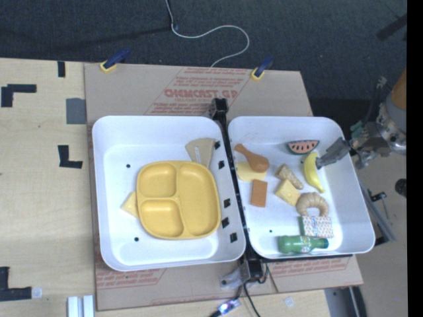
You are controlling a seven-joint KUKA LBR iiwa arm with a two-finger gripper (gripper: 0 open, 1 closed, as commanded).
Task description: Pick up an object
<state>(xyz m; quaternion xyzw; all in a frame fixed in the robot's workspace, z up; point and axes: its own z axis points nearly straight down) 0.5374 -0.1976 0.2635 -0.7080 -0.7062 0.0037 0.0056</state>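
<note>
The right bin [344, 197] holds several toy foods. A yellow banana [311, 171] lies near its right side, with a watermelon slice [302, 146] just above it. A brown drumstick [252, 157], a pale cheese round [246, 172], an orange block [259, 193], two cheese chunks [288, 183], a croissant [312, 205], a patterned packet [318, 226] and a green bottle [301, 244] fill out the bin. My gripper [329, 153] reaches in from the right rim, low and right beside the banana's upper end. Nothing shows held in it.
The left bin [109, 177] carries a yellow divided plate [178, 199], a tan wedge [201, 150] behind it and a yellow slice [129, 205] poking out at its left. Clips and a cable lie at the back of the cardboard [198, 91].
</note>
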